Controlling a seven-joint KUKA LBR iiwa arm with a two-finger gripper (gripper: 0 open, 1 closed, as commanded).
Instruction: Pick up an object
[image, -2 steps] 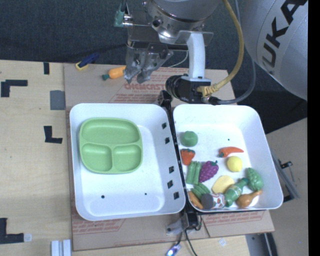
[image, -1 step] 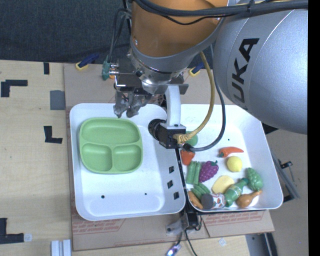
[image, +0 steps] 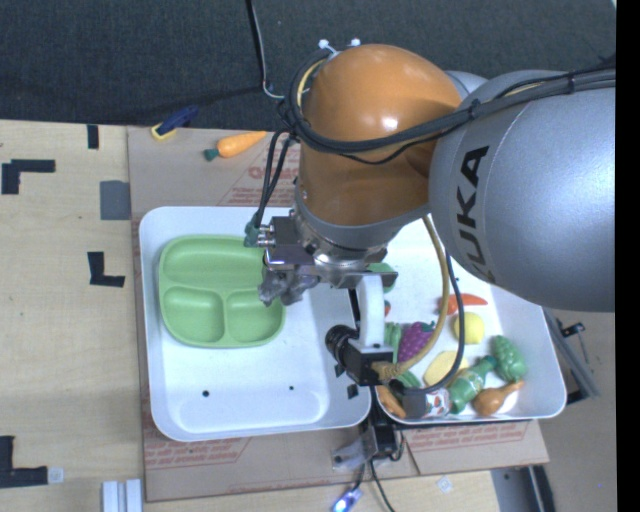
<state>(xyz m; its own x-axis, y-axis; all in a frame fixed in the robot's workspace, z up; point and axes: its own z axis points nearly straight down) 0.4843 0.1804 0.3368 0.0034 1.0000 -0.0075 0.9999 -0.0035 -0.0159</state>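
My gripper (image: 283, 283) hangs low over the left bin (image: 240, 410), at the right rim of a green divided plate (image: 210, 290) that lies in it. I see nothing held in it. The orange wrist band and the grey arm (image: 520, 180) hide the back of the right bin (image: 545, 405). Toy foods lie at that bin's front: purple grapes (image: 412, 338), a yellow fruit (image: 468, 328), a green broccoli (image: 507, 355), a green cucumber (image: 468, 388) and a brown pear (image: 495, 400).
A red chili (image: 465, 298) lies further back in the right bin. On the cardboard behind the bins lie a toy carrot (image: 240, 145) and a blue and yellow object (image: 175, 122). The front half of the left bin is bare white floor.
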